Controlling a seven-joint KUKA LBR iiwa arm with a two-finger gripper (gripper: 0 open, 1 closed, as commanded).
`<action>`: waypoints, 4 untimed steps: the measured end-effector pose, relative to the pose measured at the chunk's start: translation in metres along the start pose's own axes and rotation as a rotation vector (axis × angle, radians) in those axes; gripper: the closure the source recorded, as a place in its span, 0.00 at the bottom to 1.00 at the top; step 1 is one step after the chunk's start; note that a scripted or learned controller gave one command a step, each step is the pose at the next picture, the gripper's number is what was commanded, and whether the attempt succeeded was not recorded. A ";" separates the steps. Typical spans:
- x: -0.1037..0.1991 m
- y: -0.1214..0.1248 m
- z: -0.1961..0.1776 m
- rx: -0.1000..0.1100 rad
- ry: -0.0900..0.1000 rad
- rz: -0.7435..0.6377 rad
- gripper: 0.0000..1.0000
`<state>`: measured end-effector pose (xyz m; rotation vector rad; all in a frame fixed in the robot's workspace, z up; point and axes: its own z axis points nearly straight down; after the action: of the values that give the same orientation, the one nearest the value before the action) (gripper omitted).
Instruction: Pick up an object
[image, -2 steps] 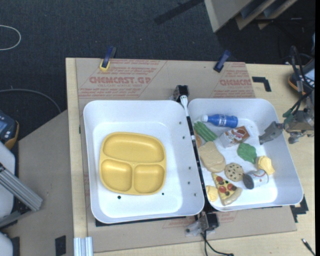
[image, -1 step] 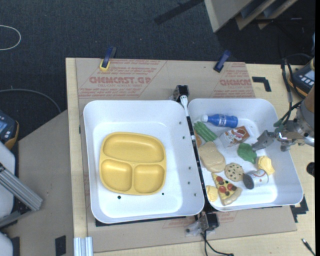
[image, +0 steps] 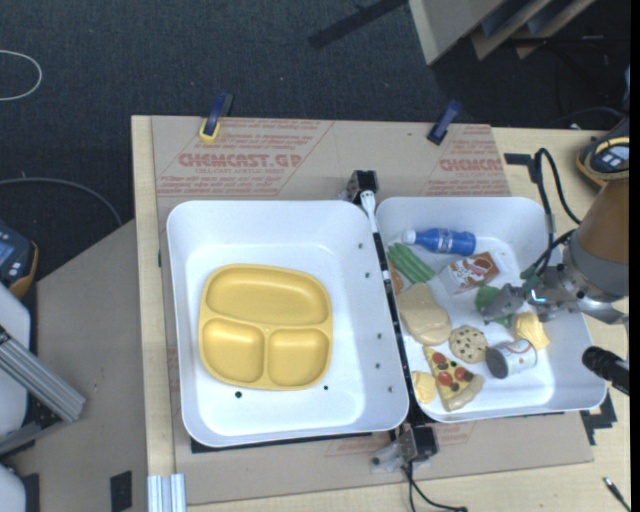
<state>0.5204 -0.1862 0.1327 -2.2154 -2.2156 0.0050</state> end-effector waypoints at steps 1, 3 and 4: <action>-0.002 0.005 0.044 -0.021 -0.010 -0.001 0.00; -0.011 0.011 -0.029 -0.015 -0.007 0.000 1.00; -0.005 0.021 -0.082 -0.017 -0.007 -0.002 1.00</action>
<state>0.5419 -0.1920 0.2141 -2.2250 -2.2300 -0.0054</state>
